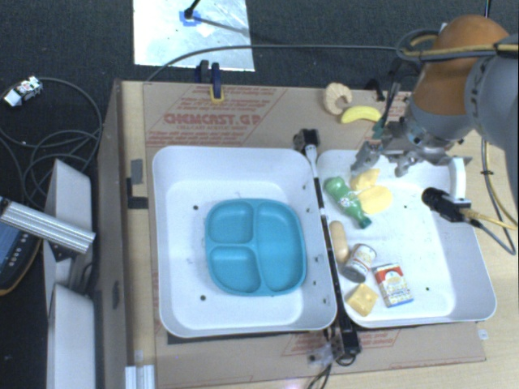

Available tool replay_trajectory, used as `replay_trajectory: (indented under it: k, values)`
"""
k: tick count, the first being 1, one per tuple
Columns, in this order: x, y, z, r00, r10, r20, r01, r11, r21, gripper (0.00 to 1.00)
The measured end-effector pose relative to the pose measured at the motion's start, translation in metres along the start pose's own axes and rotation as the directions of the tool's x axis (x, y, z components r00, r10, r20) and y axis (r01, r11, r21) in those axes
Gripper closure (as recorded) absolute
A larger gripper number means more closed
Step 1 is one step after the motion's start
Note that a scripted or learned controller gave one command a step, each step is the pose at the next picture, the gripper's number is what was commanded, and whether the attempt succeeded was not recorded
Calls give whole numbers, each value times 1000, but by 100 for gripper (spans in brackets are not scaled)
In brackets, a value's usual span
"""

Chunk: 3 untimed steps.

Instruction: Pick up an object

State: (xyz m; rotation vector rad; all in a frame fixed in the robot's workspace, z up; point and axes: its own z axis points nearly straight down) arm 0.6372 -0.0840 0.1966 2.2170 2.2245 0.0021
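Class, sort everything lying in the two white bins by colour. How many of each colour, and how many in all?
Blue: 1, plate
Green: 1, bottle
Yellow: 3, lump, lemon, wedge
Tan: 1, roll
Silver: 1, can
Red and white: 1, box
Total: 8

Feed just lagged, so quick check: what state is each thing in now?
Blue plate: flat, right way up, left bin.
Green bottle: on its side, right bin.
Can: seems tipped over, right bin.
Red-white box: lying flat.
Gripper: low over yellow pieces, grip unclear.
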Motion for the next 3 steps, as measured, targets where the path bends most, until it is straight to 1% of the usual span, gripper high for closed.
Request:
replay_trajectory:
  k: [1, 2, 3]
  values:
    - [-16, -10, 92, 1000, 2, 1, -2, 1000, 2, 0]
    - [-5, -18, 112, 1000, 1, 0, -1, 1000, 1, 0]
    - [-5, -17, 101, 1000, 1, 1, -1, 1000, -2, 100]
